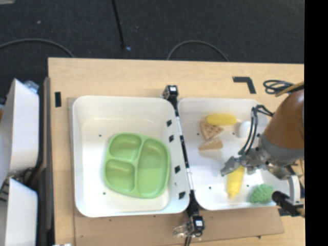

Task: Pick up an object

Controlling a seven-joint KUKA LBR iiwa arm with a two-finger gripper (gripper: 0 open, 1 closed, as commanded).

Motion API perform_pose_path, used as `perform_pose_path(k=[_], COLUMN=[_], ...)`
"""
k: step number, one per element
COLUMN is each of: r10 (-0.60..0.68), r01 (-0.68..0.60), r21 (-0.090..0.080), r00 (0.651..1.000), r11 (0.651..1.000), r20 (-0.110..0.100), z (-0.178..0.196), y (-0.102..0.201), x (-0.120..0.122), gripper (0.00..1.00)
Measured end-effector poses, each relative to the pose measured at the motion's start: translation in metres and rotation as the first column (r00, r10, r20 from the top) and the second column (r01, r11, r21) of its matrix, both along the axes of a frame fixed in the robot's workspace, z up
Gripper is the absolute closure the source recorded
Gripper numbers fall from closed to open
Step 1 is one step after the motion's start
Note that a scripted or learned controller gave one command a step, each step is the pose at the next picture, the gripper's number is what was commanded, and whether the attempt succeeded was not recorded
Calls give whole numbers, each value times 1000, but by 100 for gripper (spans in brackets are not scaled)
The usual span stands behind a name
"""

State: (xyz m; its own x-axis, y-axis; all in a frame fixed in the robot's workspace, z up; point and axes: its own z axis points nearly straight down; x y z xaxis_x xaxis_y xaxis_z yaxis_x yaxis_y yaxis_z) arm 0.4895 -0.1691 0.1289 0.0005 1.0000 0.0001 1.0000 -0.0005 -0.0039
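The gripper [231,166] hangs low over the right bin [205,199], its dark fingers [227,168] just above the upper end of a yellow corn cob [234,182] lying on the bin floor; whether they are spread or pressed together cannot be told; a green broccoli-like piece [261,193] sits just beside the cob.

One overhead camera slants down on both bins [123,104].
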Motion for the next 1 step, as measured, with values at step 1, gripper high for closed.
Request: perform_pose_path(k=[1], r10=[-2], r01=[2], r21=[-1], r00=[1000], r11=[1000], r20=[2], z=[-30], y=[-1], x=[0], gripper=[0])
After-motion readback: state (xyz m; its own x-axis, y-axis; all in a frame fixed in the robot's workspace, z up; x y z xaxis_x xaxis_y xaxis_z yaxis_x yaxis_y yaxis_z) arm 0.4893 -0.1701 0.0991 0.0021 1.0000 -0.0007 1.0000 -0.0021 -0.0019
